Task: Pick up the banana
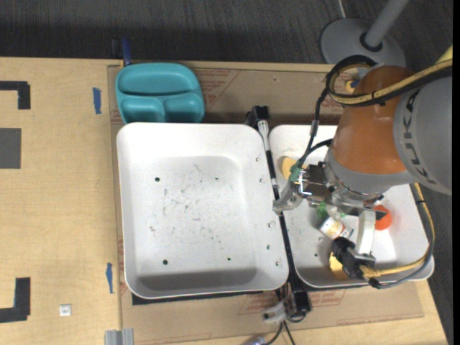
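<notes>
Starting at the left, a teal tray (159, 92) sat behind the left bin (136, 264), which had only small scuff marks on its floor. Nothing from the job was over there.

Next came the right bin (309, 275), and the big grey and orange arm (374, 128) hung low over it and hid most of it. The gripper (293, 191) was down inside this bin, close to its left wall. It was not possible to tell if the gripper was spread or pressed together, and nothing could be seen held in it.

A pale yellow piece that looked like the banana (287, 165) lay in the right bin just beside the gripper, half hidden under the arm. Another yellow bit (336, 264) peeked out near the front wall, so which one was the banana was not sure. A small bottle (332, 227) and an orange thing (384, 219) lay further right.

The reach looked done. The grab and the lift looked not yet done.
</notes>
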Controlling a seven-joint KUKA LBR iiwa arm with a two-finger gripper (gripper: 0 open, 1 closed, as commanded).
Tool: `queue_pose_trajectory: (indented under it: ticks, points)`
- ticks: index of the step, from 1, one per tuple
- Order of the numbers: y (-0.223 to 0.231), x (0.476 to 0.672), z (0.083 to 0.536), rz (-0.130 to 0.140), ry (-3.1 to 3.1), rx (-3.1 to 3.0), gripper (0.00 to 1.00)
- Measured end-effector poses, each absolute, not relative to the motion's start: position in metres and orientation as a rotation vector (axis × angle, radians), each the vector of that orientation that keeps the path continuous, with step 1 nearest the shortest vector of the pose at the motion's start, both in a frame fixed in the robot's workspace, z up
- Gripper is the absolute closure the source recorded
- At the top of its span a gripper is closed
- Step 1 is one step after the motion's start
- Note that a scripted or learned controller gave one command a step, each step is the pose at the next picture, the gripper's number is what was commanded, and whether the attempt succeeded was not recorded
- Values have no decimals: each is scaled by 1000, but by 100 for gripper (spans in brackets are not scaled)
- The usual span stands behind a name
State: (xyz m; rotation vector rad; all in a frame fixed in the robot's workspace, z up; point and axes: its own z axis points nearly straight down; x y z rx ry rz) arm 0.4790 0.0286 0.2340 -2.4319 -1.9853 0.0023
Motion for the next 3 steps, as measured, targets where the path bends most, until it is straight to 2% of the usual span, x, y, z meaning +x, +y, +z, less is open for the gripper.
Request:
queue_pose_trajectory:
  ticks: [1, 2, 3]
  points:
    - [109, 489, 133, -12, -1618, -2703, 0]
    - [134, 486, 118, 5, -1562, -2721, 0]
    - [226, 479, 86, -4, -1471, -2774, 0]
